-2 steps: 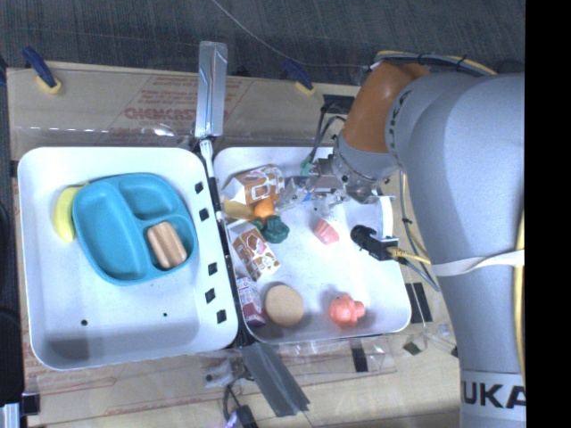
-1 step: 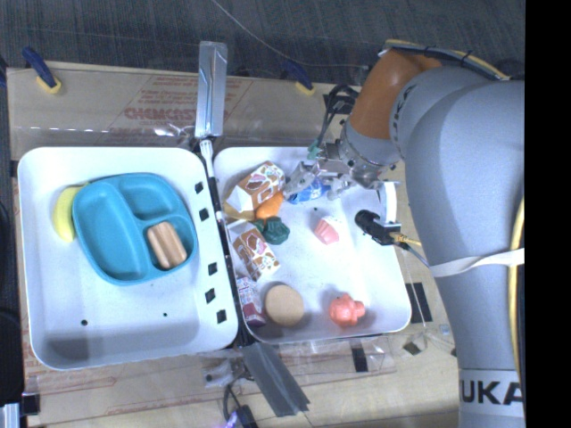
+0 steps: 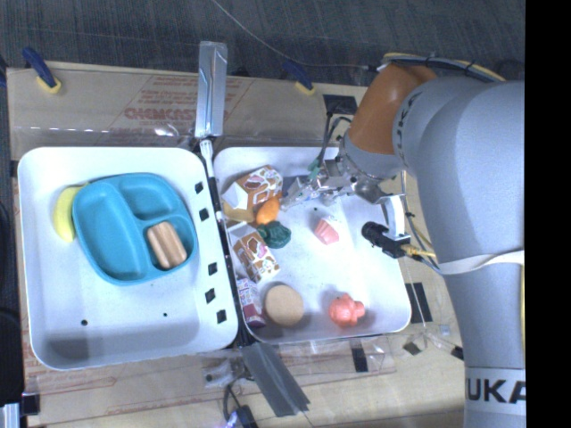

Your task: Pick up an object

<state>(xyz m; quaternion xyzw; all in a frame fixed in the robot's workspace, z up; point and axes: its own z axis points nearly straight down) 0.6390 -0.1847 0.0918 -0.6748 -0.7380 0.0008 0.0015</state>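
Now the grey arm (image 3: 464,203) reaches in from the right, its orange band (image 3: 379,105) showing above the wrist, and the gripper (image 3: 314,187) sits low over the upper part of the right bin (image 3: 388,279). Whether its fingers are apart or together I cannot tell from this angle; nothing shows clearly between them.

Down in that right bin, the candidates are all lying on the floor. Just left of the gripper there is a small brown-and-white carton (image 3: 259,185), and touching its lower edge an orange toy (image 3: 266,210) with a yellowish piece (image 3: 235,213) beside it. Below those sits a dark green item (image 3: 277,234), and next to it a second printed carton (image 3: 256,255) lying tilted. A small pink cup-like piece (image 3: 326,230) rests near the bin's middle, just below the gripper and apart from it. Along the near side, a round tan bun shape (image 3: 284,305) and a reddish-pink lumpy toy (image 3: 346,310) lie apart from each other, with a dark red packet (image 3: 251,310) tucked against the left wall beside the bun.

Over in the left bin (image 3: 53,328), a blue divided plate (image 3: 120,230) holds a tan bread-roll shape (image 3: 167,244) in its lower right compartment, and a yellow banana (image 3: 63,214) lies against the plate's left rim.
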